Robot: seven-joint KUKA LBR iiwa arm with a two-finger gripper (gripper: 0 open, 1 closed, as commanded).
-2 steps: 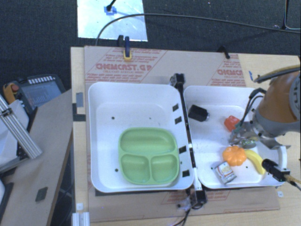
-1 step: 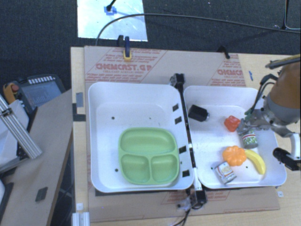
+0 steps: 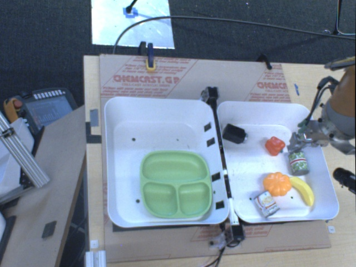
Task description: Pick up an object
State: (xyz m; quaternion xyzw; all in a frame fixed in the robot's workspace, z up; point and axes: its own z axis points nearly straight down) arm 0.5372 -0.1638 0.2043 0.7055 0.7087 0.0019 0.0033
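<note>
Over right bin (image 3: pixel 250 115), far-right rim | claw (image 3: pixel 300 142) directly above small green-labelled jar (image 3: pixel 298 163); finger spacing cannot be told | risk: jar, upright and just beside banana (image 3: pixel 303 189), tips on off-centre descent | red pepper (image 3: pixel 274 145) close left.
</note>
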